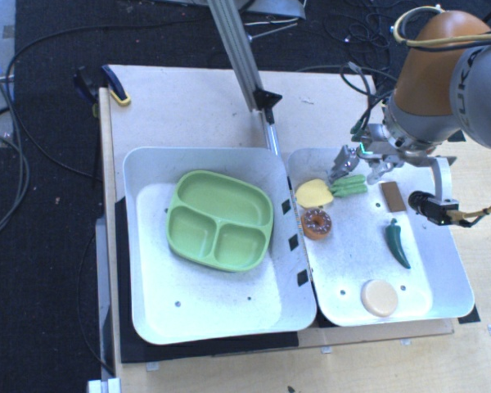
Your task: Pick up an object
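Objects for picking lie scattered in the right bin [442, 297], and the nearest of them is a pale round disc [380, 297] close to that bin's front edge. Farther back and to the right lies a dark green pepper [397, 243], its stem end pointing away from the camera. To the left, near the seam between the two bins, sits a small brown donut [317, 223], and just behind it, touching or nearly so, rests a yellow piece [313, 193]. A light green ridged piece [349, 186] lies directly right of the yellow one, and a small brown block [392, 196] lies farther right. The gripper [352, 164] hangs over the back of this bin with its fingers pointing down at the light green piece; whether they are spread or closed cannot be told, and nothing is plainly held between them. The left bin [147, 301] holds a green divided tray [220, 219] with three compartments. Behind the bins a slanted metal pole [237, 43] rises from the bench [180, 105].
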### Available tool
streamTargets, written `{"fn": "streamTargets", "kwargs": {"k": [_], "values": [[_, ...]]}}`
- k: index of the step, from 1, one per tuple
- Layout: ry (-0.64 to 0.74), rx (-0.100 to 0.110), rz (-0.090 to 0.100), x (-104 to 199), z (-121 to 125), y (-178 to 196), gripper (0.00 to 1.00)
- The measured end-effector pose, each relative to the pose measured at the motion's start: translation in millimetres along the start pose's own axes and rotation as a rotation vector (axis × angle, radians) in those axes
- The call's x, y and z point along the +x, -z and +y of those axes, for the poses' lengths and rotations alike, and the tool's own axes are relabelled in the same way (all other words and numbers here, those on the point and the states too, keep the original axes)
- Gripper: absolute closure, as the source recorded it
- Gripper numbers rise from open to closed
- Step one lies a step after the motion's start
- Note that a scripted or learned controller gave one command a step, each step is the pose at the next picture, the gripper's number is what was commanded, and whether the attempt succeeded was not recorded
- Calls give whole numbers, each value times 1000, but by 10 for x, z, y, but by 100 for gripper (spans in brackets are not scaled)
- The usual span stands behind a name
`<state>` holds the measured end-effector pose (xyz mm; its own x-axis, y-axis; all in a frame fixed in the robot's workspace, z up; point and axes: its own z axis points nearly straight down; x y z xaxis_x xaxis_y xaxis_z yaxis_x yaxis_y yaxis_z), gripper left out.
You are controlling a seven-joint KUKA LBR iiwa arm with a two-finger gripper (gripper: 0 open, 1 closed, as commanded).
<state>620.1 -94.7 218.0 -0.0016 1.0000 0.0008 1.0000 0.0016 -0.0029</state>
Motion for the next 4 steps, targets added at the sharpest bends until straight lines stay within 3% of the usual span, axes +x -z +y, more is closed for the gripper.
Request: {"fn": "streamTargets", "kwargs": {"k": [1,3,4], "values": [[0,-3,-1,-1,7,12,0],[-2,0,-1,25,-31,-1010,0],[-2,-2,-2,29,-29,-1266,0]]}}
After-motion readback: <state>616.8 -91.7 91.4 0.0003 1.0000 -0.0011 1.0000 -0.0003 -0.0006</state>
